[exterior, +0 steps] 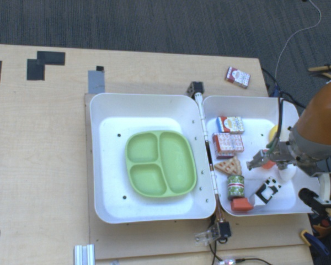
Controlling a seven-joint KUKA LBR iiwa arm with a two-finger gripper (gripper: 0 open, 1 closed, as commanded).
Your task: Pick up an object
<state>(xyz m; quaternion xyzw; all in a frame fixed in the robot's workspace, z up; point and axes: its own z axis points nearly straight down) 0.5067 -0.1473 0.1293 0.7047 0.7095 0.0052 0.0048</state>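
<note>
Here you look down on two white bins; the arm (320,126) comes in from the right and its gripper (260,162) hangs over the right bin (254,127). You cannot tell from this angle whether the fingers are open or closed; nothing is visibly between them, though something orange (269,164) shows just behind them at the wrist side.

Just left of the fingers lies a pizza slice (228,166), close but apart. Above that sits a red-and-white box (228,143), and further up a second box (230,124). Below and left of the fingers stands a can (235,186), with a red block (242,204) touching its lower end. Below the fingers, slightly right, lies a black-and-white piece (268,191).

Well left of the fingers, the left bin (107,164) holds a green tray (160,163) with three compartments. Outside the bins, up on the bench (38,148), lies a small carton (238,77).
</note>
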